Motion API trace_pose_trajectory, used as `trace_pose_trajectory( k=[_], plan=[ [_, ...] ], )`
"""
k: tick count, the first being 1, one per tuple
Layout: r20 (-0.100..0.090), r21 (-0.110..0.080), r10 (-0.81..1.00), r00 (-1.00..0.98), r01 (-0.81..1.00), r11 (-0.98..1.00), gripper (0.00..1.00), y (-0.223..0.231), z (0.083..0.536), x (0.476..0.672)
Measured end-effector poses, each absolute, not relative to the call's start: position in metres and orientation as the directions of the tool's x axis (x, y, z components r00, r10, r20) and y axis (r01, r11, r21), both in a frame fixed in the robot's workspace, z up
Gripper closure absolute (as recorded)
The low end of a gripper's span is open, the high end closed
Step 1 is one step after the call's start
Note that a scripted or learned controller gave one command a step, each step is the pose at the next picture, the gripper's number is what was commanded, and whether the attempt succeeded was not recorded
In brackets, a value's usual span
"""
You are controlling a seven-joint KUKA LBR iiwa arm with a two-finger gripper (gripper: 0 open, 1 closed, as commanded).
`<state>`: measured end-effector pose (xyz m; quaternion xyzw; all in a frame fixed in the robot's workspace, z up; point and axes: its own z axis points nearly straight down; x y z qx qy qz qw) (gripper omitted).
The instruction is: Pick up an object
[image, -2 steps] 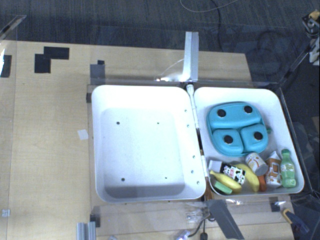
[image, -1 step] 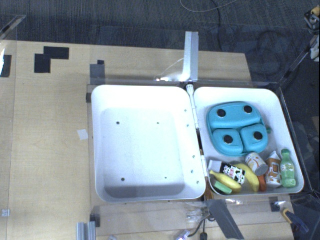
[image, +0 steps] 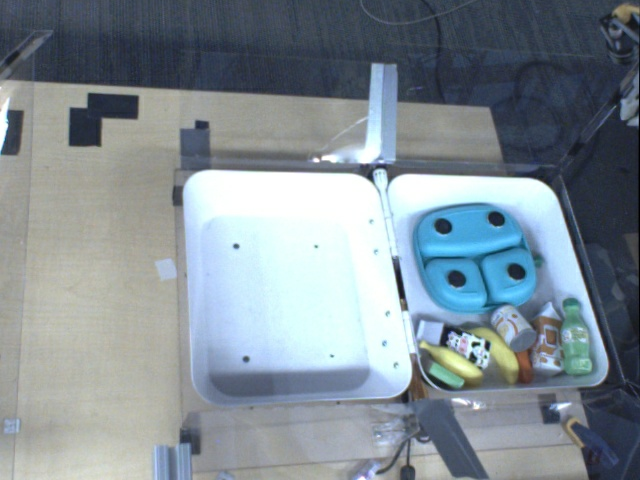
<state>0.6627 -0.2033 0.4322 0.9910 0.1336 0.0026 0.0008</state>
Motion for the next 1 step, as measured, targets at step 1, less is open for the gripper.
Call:
trace_pose_trajectory(
  k=[1],
  plan=[
    [0.002, 0.0, 0.24, 0.971, 0.24, -0.971, 1.0, -0.205, 0.3869, 0.651]
  ],
)
